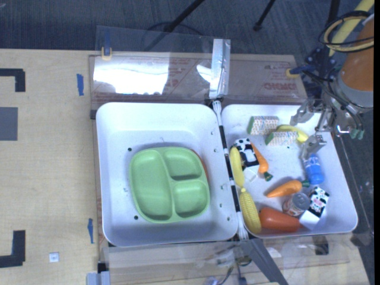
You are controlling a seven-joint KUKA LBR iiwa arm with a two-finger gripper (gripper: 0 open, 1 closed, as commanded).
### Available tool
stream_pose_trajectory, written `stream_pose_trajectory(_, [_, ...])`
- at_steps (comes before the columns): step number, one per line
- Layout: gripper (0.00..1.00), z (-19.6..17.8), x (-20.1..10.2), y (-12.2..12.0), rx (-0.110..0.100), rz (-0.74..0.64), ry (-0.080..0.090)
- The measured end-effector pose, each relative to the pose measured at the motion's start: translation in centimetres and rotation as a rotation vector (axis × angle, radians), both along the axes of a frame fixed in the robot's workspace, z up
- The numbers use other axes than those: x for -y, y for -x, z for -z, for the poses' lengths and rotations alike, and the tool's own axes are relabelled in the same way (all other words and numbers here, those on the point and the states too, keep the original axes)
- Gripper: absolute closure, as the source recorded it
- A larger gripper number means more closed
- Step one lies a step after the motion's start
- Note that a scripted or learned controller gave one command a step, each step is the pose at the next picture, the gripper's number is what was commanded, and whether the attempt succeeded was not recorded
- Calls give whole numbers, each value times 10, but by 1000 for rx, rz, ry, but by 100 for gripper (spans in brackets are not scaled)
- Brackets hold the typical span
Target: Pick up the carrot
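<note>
Camera view: carrot [284,189] lies below the gripper [314,126], whose jaws hang spread, empty.

Reddish printed lettering [280,85] showing on cardboard wall [261,79] behind right bin [347,209], too blurred to read. Fainter reddish print [178,70] showing on cardboard under clear plastic sheet [151,64] behind left bin [113,129], also illegible. Blue bottle [313,171] and small black-and-white carton [319,202] lying in right bin, markings too small to make out. Nothing legible showing anywhere.
</note>
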State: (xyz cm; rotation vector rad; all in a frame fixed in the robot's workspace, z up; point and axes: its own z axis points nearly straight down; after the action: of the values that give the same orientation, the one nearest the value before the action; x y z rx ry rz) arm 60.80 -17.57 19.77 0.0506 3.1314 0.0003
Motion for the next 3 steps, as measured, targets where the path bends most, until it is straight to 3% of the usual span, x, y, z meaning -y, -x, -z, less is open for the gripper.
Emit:
stream_pose_trajectory(1, [0,5,6,-21,1,-159,1])
stream_pose_trajectory(2, [0,46,-57,9,-4,-561,1])
stream_pose_trajectory(3, [0,-5,1,-12,0,-865,6])
